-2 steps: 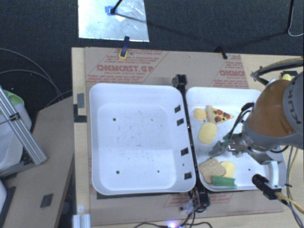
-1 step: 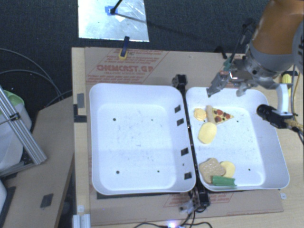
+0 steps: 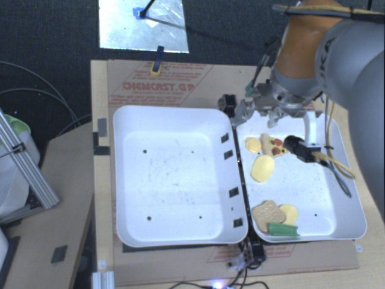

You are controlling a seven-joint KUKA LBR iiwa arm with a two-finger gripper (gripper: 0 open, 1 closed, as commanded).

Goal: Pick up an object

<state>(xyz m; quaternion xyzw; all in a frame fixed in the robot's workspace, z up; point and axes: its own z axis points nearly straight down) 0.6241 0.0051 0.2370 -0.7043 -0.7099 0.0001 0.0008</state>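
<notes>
In the right bin (image 3: 343,185), near its top-left corner, the gripper (image 3: 272,118) hangs just above the yellow bits (image 3: 253,143), my likeliest target. The wrist hides it, so I can't tell if it's open or closed. Risks: the bits are small, flat and bunched by the bin wall, so I'd prob. scrape the wall or push them apart and come up w/ nothing. Count: 2 bins, approx. 2 yellow bits, 1 red bit (image 3: 277,149), 1 oval (image 3: 262,168), 1 toast (image 3: 267,212), 1 disc (image 3: 289,213), 1 green bar (image 3: 283,229).
</notes>
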